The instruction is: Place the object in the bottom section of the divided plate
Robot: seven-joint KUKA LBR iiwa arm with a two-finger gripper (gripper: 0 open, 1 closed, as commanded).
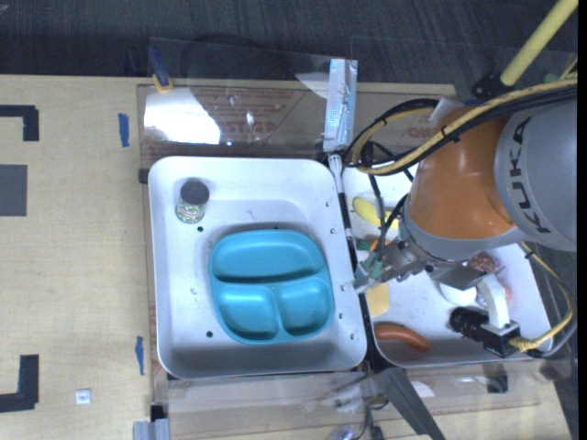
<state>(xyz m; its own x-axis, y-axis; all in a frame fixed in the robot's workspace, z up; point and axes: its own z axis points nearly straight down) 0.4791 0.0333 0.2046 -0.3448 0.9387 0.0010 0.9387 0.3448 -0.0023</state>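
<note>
A blue divided plate [271, 284] lies in the middle of the left bin [174, 337], with one wide section on its far side and two smaller sections on its near side. All three sections look bare. My gripper [376, 275] hangs low over the left edge of the right bin [440, 354], just past the wall between the bins. It sits directly above a pale yellow block [378, 299]. The grey and orange wrist hides much of that bin.
A small round jar with a dark lid [193, 200] stands in the left bin's far left corner. The right bin holds a yellow piece [366, 211], a small green item [367, 243], a red-orange sausage shape [401, 335] and a white item [459, 292]. Cables loop above the wrist.
</note>
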